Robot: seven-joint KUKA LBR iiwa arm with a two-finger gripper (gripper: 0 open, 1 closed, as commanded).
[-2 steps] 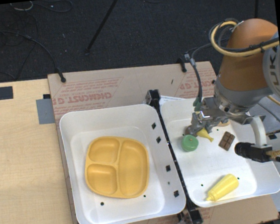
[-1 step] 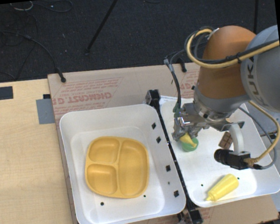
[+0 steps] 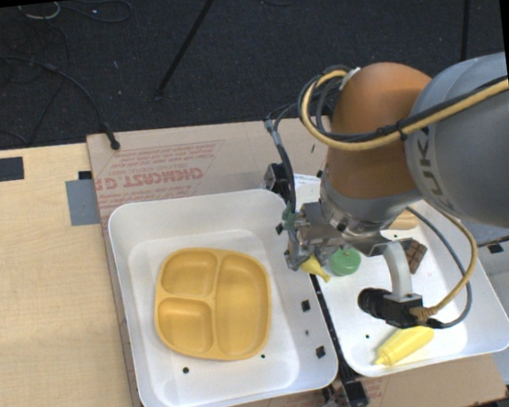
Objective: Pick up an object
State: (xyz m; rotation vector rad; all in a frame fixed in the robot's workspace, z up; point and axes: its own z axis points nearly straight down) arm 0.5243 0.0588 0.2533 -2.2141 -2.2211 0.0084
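The arm reaches in over the right bin (image 3: 492, 339), orange band above the wrist, and the gripper (image 3: 309, 254) sits low at the bin's left wall. Whether it is spread or closed cannot be told from here. A green round object (image 3: 344, 262) lies just beside it, a yellow piece (image 3: 404, 345) near the front edge. The left bin (image 3: 138, 231) holds a yellow divided plate (image 3: 213, 302).
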